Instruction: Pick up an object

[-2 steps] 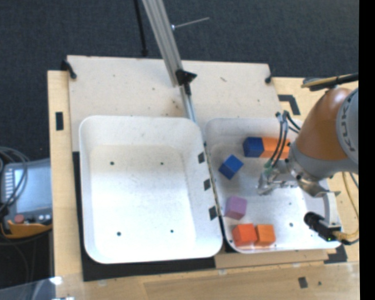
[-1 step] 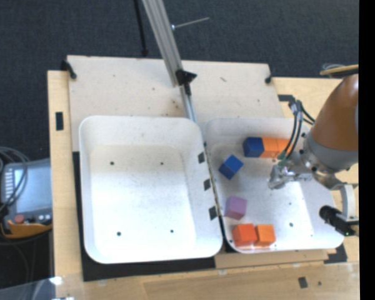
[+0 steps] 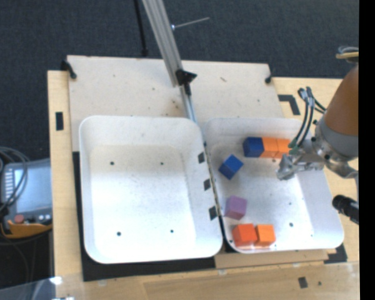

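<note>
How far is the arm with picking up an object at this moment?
Nothing looks picked yet: the blue blocks, purple block and orange blocks all lie in the right bin. In hand: the gripper hangs low beside the orange block by the far wall. Gripping and lifting remain.

Arm (image 3: pixel 345 114) cut off by frame's right edge above the right bin (image 3: pixel 312 230). Gripper (image 3: pixel 287 167) blurred, finger state unreadable. Orange block (image 3: pixel 276 147) beside it partly covered by the wrist. Screen unit (image 3: pixel 25 189) left of bins clipped.
</note>
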Motion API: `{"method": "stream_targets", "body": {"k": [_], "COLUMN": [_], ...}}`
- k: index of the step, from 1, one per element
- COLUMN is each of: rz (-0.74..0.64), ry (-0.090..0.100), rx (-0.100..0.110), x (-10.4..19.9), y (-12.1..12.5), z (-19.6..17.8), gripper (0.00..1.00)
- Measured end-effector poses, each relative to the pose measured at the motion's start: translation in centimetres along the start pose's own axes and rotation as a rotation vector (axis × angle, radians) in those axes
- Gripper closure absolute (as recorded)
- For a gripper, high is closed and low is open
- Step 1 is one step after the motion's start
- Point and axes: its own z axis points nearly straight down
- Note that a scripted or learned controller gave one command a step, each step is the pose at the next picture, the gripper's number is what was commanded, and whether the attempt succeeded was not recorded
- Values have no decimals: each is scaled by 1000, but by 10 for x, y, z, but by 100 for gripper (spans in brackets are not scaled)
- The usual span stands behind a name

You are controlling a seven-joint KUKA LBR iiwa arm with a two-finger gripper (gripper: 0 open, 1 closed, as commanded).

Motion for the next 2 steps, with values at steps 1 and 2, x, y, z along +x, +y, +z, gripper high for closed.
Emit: {"method": "stream_targets", "body": {"k": [1, 2], "rz": [0, -5], "ry": [3, 3], "rx": [5, 4], "x": [51, 100], "y": [21, 30], "z": [8, 8], "gripper": [100, 100]}}
